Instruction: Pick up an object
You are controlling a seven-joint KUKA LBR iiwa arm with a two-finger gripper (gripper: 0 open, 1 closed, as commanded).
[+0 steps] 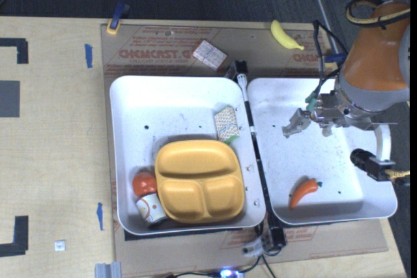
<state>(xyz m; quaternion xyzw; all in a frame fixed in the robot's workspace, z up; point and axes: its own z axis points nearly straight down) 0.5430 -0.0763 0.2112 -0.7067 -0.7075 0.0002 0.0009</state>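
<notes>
Low in the left bin (124, 140) you have a yellow tray (199, 179) with a small can (148, 204) touching its left side. Your gripper (306, 124) hangs over the right bin (384, 205) with its fingers spread and nothing between them. You'll see the carrot (303, 191) lying well below it on that bin's floor.

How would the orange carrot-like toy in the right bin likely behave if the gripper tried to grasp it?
The carrot toy looks small and tapered, so fingers may slip toward its thin end. It lies flat on the right bin floor, probably light, and could roll or skid if nudged.
</notes>
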